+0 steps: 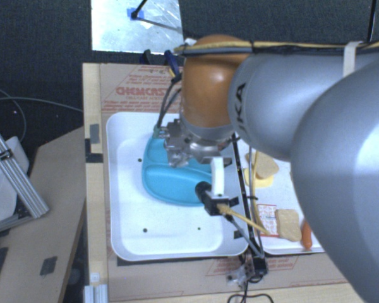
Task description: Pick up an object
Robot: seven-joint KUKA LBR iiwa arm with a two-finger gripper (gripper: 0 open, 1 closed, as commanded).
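A flat light-blue object point(166, 185) with a rounded outline lies in the middle of the left white bin point(129, 235). My gripper point(179, 157) hangs straight down over the blue object's upper right part, right at its surface. The orange band and grey wrist point(208, 87) hide much of the gripper and the far right part of the bin. Whether the gripper touches the blue object cannot be made out.
The right bin holds a yellow item point(264, 169), a tan bread-like piece point(288, 224), a small orange-red item point(306, 235) and a printed card point(268, 210). Cables point(243, 188) run down from the wrist across the bins' shared edge. Cardboard point(139, 87) lies under both bins.
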